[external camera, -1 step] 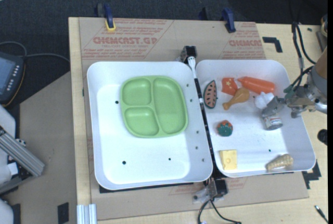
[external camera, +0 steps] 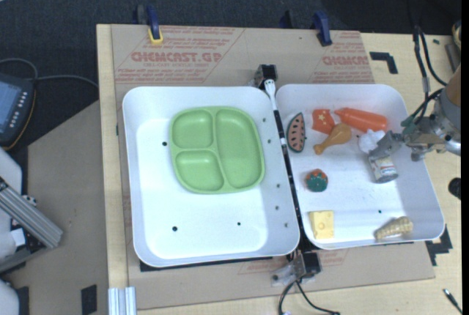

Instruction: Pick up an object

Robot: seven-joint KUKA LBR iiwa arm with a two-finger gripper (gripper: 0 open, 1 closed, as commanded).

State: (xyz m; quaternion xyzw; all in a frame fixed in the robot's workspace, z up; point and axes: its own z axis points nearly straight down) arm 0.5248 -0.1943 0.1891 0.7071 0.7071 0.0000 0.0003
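Note:
The right bin [external camera: 350, 231] holds several toy foods. A watermelon slice [external camera: 295, 132] lies by its left wall. An orange-red piece [external camera: 323, 120], a long orange carrot-like piece [external camera: 361, 118] and a tan drumstick [external camera: 333, 138] lie at the back. A teal and red ball [external camera: 316, 180] sits mid-bin, a yellow cheese block [external camera: 321, 223] near the front, and a ridged tan cone [external camera: 393, 229] at the front right. My gripper [external camera: 382, 165] is low over the bin's right side, beside a small white piece [external camera: 371, 140], with nothing visibly held.
The left bin [external camera: 146, 233] bears a green divided plate [external camera: 218, 149]. The arm [external camera: 432, 134] crosses the right bin's right wall. Cables hang at the far right, and clamps [external camera: 320, 26] grip the board's back edge.

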